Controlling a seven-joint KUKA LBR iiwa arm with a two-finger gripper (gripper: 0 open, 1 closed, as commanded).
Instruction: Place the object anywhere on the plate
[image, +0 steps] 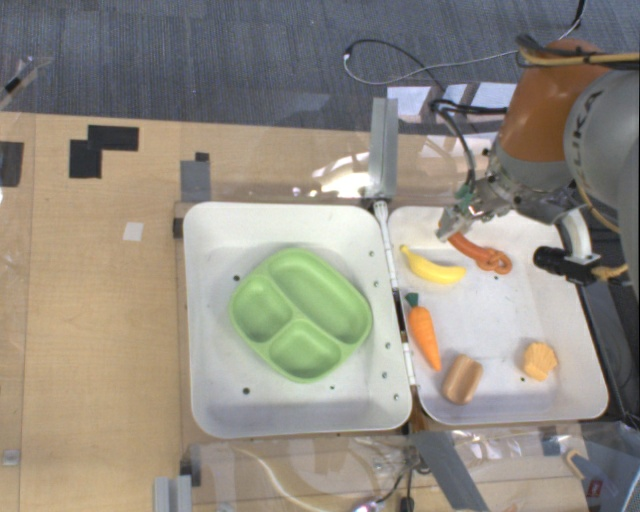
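A green three-compartment plate lies in the middle of the left bin. My gripper hangs over the back of the right bin, right at the upper left end of a curved orange-red piece. Just left of and below that piece lies a yellow banana. The orange-red piece still rests on the bin floor. The grey arm with its orange band comes in from the upper right.
The right bin also holds a carrot by the divider, a tan cylinder near the front and a small orange-yellow chunk at the front right. A metal post stands behind the divider between the bins.
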